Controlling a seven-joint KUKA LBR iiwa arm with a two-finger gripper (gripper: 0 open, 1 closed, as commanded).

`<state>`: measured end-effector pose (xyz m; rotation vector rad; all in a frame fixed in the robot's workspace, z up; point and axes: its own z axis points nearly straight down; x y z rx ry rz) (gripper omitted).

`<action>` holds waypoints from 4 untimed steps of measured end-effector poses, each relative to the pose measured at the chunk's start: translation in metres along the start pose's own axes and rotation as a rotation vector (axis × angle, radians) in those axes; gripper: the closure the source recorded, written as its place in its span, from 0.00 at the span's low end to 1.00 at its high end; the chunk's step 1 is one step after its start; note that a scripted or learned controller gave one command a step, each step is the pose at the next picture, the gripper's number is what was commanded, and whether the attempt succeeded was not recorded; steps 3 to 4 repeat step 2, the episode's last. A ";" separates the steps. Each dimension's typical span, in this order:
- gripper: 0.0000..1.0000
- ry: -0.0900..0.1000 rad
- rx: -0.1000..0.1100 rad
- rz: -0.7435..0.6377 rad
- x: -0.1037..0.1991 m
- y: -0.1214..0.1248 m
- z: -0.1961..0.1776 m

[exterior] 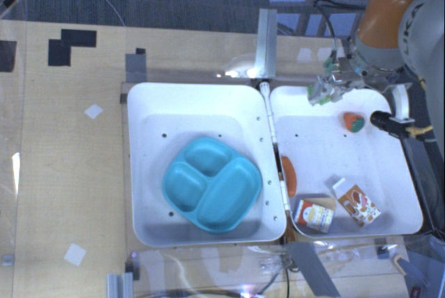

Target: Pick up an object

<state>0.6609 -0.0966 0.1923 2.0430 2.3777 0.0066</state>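
Orange band and grey arm came in from the right edge, claw (324, 89) parked over the upper left corner of the right bin (410, 171), likely staging above the objects. We couldn't tell its opening; nothing visibly in it. Candidates all sat in that bin: strawberry (353, 121) near the claw, orange piece (288, 175) against the divider, two small cartons (315, 215) (358, 204) at lower frame. Blue divided plate (212, 183) filled the left bin (142, 151). Arm's upper body was cut off.
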 end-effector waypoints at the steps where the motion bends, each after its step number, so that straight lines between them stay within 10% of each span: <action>1: 1.00 0.000 0.001 0.013 -0.006 0.007 0.095; 2: 1.00 0.001 0.000 0.143 0.048 0.017 -0.001; 4: 1.00 0.001 0.000 0.143 0.048 0.017 -0.001</action>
